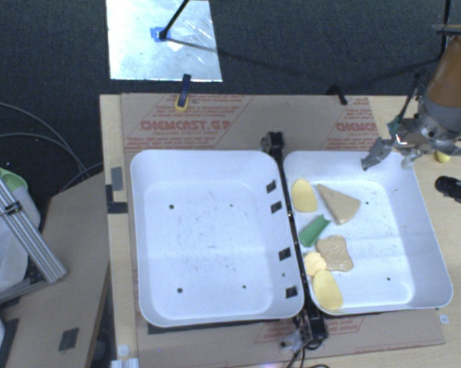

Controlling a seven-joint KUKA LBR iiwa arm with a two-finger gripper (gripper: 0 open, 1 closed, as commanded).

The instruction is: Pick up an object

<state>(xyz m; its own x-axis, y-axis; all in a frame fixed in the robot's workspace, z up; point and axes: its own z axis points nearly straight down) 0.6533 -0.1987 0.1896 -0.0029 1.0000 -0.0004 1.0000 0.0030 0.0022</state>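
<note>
A: Where was the pincer point(382, 153) at that moment?

B: Up over the far rim of the right bin point(424, 210), hanging from the arm point(446, 89) that came in from the right. Whether it stood wide or narrow, I could not tell; the slant of the view hid that. Nothing showed in it.

A: And the things to pick?

B: All in the right bin, crowded along its left wall. A yellow piece point(304, 196) lay farthest back, touching a tan wedge point(340, 203). Just in front of them was a small green piece point(314, 229), then a tan lumpy piece point(335, 253) with two more yellow pieces point(323, 280) beside it, near the front corner. The left bin point(209, 233) held none of them.

A: How would they handle?

B: My guess: light toy-food shapes, fairly stiff, smooth enough to slip. The tan wedge seemed the best choice, since its right side lay open to the bin floor. I would have closed across its narrower width, approaching from above, well away from the yellow neighbour. The pieces against the wall looked awkward to reach.
</note>
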